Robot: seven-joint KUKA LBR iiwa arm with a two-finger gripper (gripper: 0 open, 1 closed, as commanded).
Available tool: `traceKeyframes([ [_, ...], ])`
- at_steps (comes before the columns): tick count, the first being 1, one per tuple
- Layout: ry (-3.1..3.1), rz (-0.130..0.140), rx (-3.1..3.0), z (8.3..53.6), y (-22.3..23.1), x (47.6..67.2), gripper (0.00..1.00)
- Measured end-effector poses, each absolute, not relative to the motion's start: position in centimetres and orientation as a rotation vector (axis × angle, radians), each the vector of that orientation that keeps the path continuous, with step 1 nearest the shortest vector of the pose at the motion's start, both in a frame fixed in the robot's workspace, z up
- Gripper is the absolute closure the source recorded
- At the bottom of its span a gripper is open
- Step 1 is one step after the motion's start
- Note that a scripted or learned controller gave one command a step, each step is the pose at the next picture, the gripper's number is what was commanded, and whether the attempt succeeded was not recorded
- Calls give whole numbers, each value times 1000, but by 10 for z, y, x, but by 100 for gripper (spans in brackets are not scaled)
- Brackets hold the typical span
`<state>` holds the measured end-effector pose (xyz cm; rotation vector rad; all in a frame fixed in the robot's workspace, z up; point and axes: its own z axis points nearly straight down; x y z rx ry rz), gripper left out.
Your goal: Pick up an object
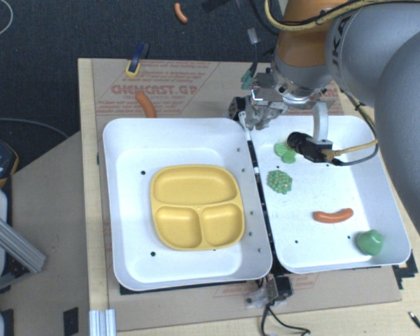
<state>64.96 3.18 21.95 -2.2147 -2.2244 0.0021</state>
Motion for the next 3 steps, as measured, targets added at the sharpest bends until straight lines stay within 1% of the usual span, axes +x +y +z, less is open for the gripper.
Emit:
traceKeyframes([
  [1,-2220,4,-2221,216,26,639,100],
  [2,-2219,2,-2221,218,25,636,100],
  [3,-2223,0,-2220,216,35,639,100],
])
